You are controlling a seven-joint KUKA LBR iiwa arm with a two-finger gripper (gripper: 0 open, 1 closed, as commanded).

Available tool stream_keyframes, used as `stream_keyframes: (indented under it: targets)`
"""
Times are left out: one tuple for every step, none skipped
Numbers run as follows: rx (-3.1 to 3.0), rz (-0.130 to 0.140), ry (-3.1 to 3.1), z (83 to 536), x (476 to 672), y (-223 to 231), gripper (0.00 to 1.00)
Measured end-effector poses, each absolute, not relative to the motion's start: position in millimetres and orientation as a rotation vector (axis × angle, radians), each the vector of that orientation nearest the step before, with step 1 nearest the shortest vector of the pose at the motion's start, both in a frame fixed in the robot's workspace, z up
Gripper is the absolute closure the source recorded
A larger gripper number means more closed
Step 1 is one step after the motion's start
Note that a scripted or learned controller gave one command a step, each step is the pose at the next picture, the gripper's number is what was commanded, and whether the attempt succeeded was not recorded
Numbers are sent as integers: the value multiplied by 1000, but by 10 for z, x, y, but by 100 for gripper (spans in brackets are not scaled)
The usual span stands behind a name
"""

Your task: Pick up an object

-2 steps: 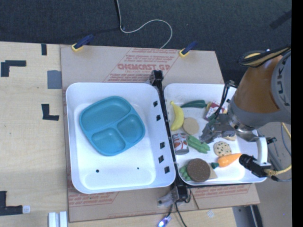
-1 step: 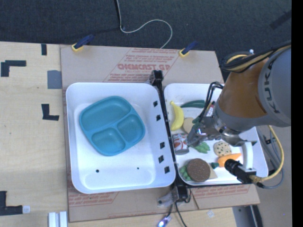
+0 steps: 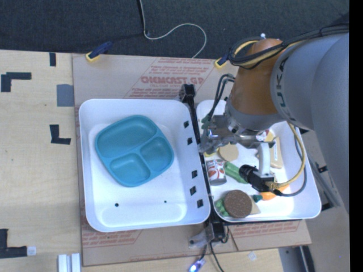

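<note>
Two shallow white bins sit side by side on a brown cardboard sheet (image 3: 164, 78). At the bottom of the right white bin (image 3: 295, 211), nearest the lower edge of the frame, lies one round dark brown cookie-like disc (image 3: 237, 203) with a bit of green under it. Just above it are one small orange piece (image 3: 267, 196), one green long piece (image 3: 233, 169) and one small red and white can (image 3: 216, 171) by the bin's left wall. A pale tan round piece (image 3: 229, 152) lies higher up.

The grey arm with its orange band (image 3: 255, 78) hangs over this bin and hides much of it. Its gripper (image 3: 218, 136) is low near the tan piece; I cannot tell its state.

The left white bin (image 3: 136, 217) holds one blue plastic plate with three sections (image 3: 134, 149). One black cable (image 3: 170, 30) runs across the dark top of the frame.
</note>
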State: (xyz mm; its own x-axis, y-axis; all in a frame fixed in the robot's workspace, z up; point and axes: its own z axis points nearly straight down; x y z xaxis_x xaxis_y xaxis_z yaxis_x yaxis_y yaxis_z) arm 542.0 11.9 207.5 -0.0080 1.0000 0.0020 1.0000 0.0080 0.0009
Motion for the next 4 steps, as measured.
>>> stream_keyframes:
  targets:
    - [-2223,-12,-2229,3235,5159,92,100]
    - [-2209,-5,-2233,3628,4957,851,100]
    - [-2217,-3,-2226,3934,4834,997,100]
    - [-2225,1,-2219,4031,4838,525,100]
